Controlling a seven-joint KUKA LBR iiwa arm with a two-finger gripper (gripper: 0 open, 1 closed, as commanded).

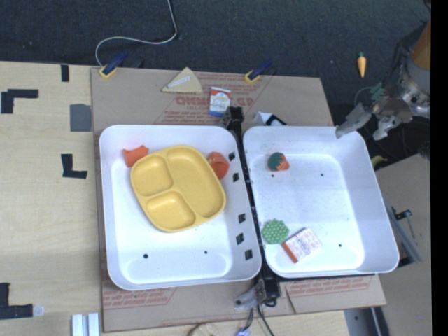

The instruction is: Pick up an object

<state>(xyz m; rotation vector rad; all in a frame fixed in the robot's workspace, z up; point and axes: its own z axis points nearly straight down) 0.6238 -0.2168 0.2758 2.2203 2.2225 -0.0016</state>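
My two-finger claw hangs at the right bin's far right corner, fingers spread, pinching nothing. Three candidates lie in that shallow white bin: a small round orange-and-green toy near the far left side, a flat green knobbly disc at the near left, and a red-and-white paper packet just beside it. I judge the round toy light, firm and thick enough to grip across its middle; the packet looks thin and slippery.

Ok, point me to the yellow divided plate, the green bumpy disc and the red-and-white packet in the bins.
yellow divided plate [178, 186]: camera view, central ridge between compartments.
green bumpy disc [275, 230]: camera view, middle of its top.
red-and-white packet [302, 244]: camera view, centre of its printed face.
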